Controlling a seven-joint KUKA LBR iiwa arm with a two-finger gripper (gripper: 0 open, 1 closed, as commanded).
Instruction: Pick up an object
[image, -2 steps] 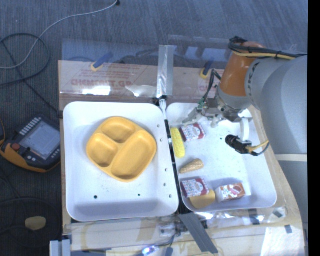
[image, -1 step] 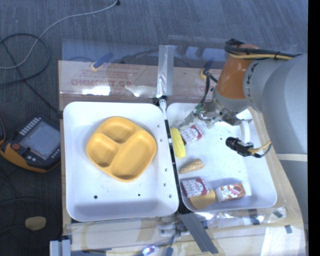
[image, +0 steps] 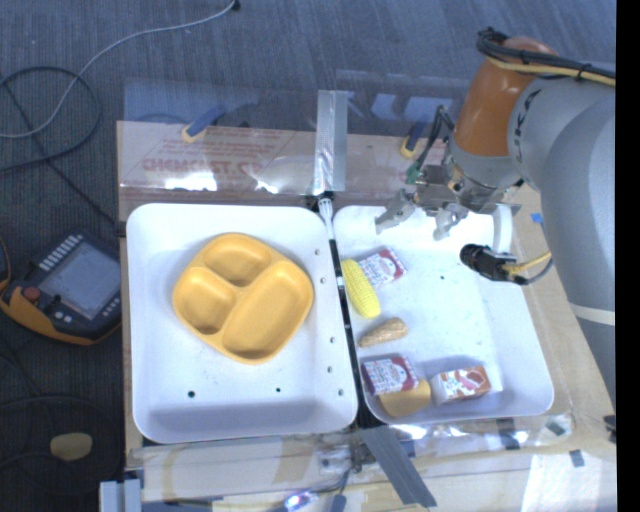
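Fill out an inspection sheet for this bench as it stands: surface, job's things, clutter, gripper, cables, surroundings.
Surface: two white bins side by side, left bin and right bin, on a bench.
Job's things: in the right bin, corn cob, red packet, small bread roll, second red packet, tan piece and orange packet. In the left bin, a yellow divided plate.
Clutter: nothing seen.
Gripper: gripper open above the right bin's far edge, holding nothing.
Cables: black cable on the floor, far left.
Surroundings: orange handheld pendant on dark carpet; small tan object near it.
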